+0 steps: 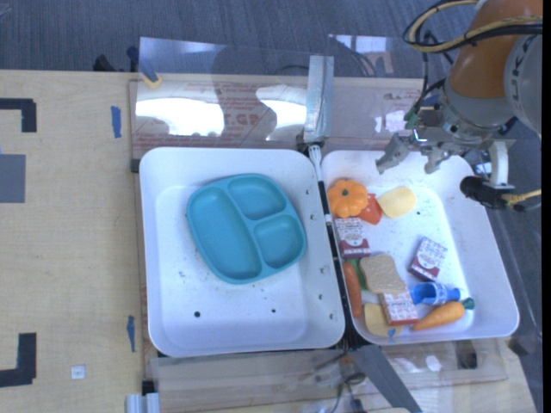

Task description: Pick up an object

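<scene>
**Gripper open above the right bin's far edge**

The gripper (411, 157) hangs with jaws spread apart, nothing between them, over the far edge of the right bin (491, 274); the yellow lemon (397, 201) and orange pumpkin (347, 197) lie just below it; the blue divided plate (247, 227) sits in the left bin (164, 291).
</scene>
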Action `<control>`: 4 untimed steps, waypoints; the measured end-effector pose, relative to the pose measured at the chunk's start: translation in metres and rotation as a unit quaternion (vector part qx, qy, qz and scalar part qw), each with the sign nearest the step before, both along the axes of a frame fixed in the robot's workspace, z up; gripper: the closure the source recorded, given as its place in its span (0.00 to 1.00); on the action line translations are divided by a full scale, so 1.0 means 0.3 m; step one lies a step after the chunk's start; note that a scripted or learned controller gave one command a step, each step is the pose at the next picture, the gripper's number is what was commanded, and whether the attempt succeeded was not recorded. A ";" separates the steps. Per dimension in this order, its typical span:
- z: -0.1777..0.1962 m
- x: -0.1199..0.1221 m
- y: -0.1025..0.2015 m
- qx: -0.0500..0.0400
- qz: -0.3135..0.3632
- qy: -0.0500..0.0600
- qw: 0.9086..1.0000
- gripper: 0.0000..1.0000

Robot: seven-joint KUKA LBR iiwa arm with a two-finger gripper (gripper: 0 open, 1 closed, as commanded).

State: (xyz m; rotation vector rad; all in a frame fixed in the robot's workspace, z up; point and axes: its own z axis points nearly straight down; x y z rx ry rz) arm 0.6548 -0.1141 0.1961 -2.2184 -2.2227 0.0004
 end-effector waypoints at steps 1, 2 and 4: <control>-0.309 -0.041 -0.004 -0.005 -0.035 -0.009 0.999 0.00; -0.363 -0.149 0.019 -0.001 -0.057 -0.003 0.998 0.00; -0.367 -0.014 -0.048 0.000 -0.033 -0.003 0.999 0.00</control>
